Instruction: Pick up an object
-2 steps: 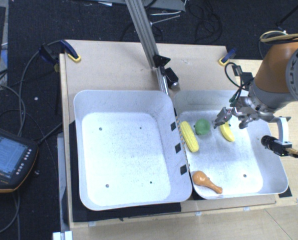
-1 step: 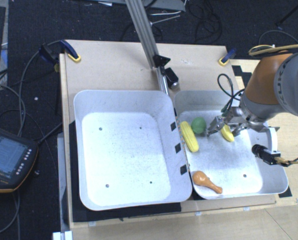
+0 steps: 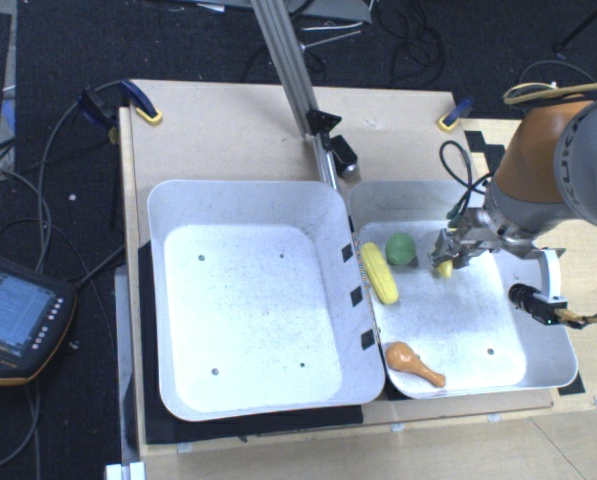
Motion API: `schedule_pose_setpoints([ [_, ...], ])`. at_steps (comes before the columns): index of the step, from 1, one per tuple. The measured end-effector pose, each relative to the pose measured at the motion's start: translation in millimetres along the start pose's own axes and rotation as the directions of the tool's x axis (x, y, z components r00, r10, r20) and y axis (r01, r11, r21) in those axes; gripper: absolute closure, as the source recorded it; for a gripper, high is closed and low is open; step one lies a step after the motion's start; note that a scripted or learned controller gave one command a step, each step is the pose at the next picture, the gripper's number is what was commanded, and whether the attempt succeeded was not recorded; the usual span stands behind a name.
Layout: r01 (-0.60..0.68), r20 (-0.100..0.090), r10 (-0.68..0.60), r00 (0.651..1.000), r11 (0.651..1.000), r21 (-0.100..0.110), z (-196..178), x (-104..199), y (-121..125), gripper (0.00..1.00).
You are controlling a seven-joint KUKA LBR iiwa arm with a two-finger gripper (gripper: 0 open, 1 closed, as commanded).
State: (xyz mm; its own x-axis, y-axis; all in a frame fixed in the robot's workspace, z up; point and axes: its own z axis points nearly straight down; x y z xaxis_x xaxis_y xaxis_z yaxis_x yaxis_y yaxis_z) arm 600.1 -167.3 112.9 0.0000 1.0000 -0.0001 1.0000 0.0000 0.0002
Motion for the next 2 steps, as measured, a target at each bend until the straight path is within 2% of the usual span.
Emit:
schedule_pose_setpoints([
  [1,0.001,0.001,-0.001,1.000,1.000,-0.005,-59.9,1.4,8.4,1.00],
  [2,0.000,0.001,0.000,1.000,1.000,-0.003,-93.8,1.3,9.1,1.00],
])
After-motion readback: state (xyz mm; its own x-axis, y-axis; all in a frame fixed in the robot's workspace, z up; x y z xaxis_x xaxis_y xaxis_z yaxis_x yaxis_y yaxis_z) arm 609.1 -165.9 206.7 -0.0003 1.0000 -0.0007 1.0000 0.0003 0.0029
